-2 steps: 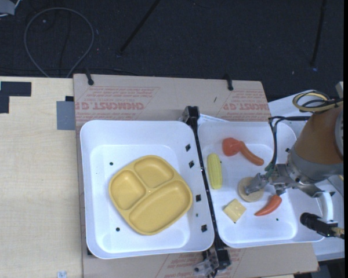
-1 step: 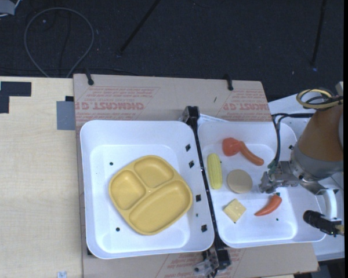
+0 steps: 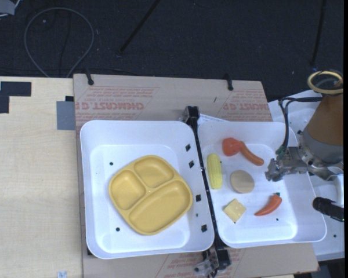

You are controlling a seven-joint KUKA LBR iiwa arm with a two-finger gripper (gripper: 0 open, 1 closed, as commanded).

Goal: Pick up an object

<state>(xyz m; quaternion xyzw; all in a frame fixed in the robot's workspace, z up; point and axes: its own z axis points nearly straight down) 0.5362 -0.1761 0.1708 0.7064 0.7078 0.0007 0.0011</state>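
Two white bins (image 3: 93, 155) on a bench; at centre right our gripper (image 3: 276, 170), state unreadable, could knock the chili pepper (image 3: 268, 205) aside.

The only lettering that can be read stands on the brown cardboard sheet (image 3: 162, 97) lying under the two bins. Along its far strip, red print appears upside down from this view, twice: once behind the left bin and once behind the right bin. It seems to read "CHEMCAST GP", though the letters are small and blurred. Fainter red print at the sheet's near edge cannot be read.
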